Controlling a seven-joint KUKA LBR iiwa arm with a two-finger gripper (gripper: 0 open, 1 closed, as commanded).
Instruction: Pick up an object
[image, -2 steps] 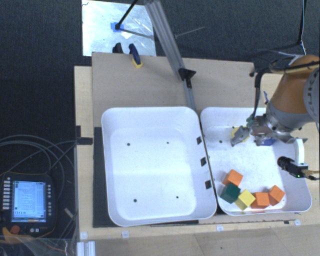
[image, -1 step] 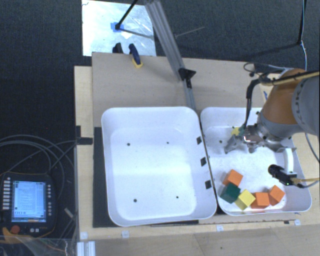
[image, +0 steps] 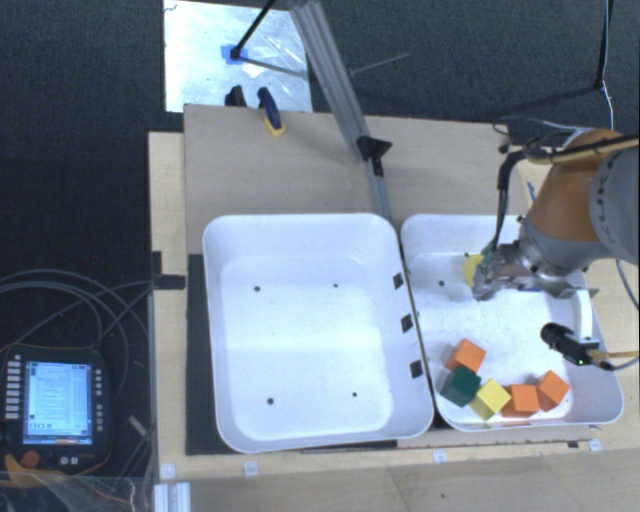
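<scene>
End effector (image: 484, 283) low in right bin (image: 432, 240), metal tip against small yellow block (image: 472, 268) near bin's rear; grip state cannot tell. Matte cubes clustered at front of same bin: orange cube (image: 465, 355), dark green cube (image: 461, 386), yellow cube (image: 492, 398), two more orange ones beside. Left bin (image: 300, 232) smooth white plastic, rounded corners. Worktop (image: 300, 170) plain tan board.

Dark carpet (image: 80, 150) around a tan bench (image: 290, 170) — bright floor patch (image: 200, 60) beyond
</scene>
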